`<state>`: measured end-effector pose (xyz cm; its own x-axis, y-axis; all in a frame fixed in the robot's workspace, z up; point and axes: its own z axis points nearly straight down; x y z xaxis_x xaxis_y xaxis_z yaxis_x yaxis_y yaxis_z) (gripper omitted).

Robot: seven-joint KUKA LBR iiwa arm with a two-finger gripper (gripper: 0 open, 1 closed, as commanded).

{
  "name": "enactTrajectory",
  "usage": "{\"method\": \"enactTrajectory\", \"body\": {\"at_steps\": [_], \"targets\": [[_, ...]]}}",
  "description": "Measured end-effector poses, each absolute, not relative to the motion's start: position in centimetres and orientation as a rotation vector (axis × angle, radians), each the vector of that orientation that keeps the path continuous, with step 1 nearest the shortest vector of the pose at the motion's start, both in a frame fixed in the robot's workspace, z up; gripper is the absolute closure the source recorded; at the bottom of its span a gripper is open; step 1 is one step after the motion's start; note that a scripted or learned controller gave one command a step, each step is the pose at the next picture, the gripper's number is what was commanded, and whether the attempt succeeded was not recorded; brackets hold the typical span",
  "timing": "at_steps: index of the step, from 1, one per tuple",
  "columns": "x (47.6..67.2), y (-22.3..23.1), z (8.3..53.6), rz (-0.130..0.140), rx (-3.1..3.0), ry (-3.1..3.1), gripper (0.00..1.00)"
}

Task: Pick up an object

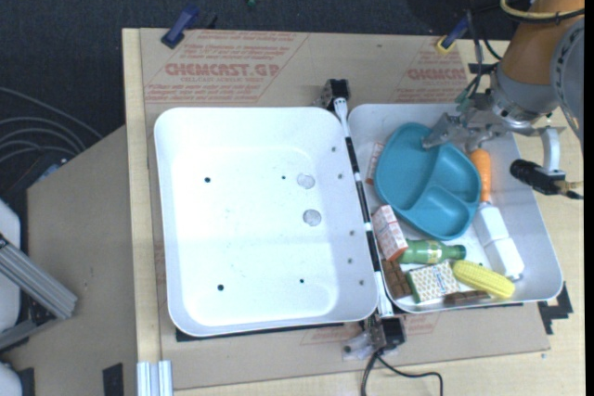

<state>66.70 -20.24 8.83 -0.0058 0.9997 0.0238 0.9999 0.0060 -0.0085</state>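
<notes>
Two white bins sit side by side on a bench (232,60), robot arm over the right bin (543,246).
Gripper (455,133), grip unclear, hovers at the blue bowl's (432,185) one o'clock rim; carrot (481,173) at its three o'clock, corn (483,277) at five.

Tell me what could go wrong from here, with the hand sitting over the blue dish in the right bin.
1. The hand is at the raised rim of the blue divided dish; closing there could tip the dish or let it slip instead of lifting it.
2. The carrot lies against the dish's right edge, so a descent may nudge or pinch both together.
3. The green bottle, corn cob and small boxes crowd the near side; a dragged dish could shove them.
</notes>
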Motion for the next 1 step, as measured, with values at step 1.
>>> {"method": "enactTrajectory", "body": {"at_steps": [1], "targets": [[66.58, -20.49, 9.85, -0.004, -2.196, -2.214, 1.0]]}}
